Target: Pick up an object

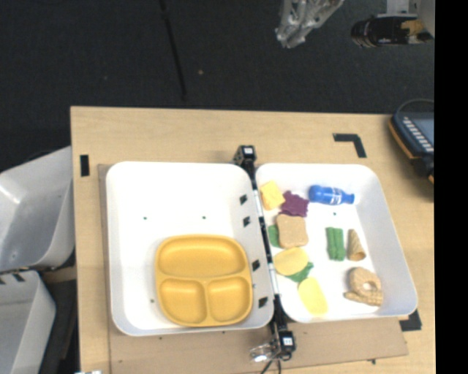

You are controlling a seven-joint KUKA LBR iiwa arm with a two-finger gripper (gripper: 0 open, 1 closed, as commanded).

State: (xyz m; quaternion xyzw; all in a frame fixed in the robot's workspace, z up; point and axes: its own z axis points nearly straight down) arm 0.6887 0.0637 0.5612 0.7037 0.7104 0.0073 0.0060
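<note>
Silvery gripper (306, 20) high above the bench, touching nothing, its opening impossible to tell, toy food in right bin (380, 219)

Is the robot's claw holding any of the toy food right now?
No. The gripper hangs high above the bench, nothing between its fingers; the toys lie in the right bin.

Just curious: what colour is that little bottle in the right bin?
Blue, with a white band; the bottle shows in the camera view.
</note>
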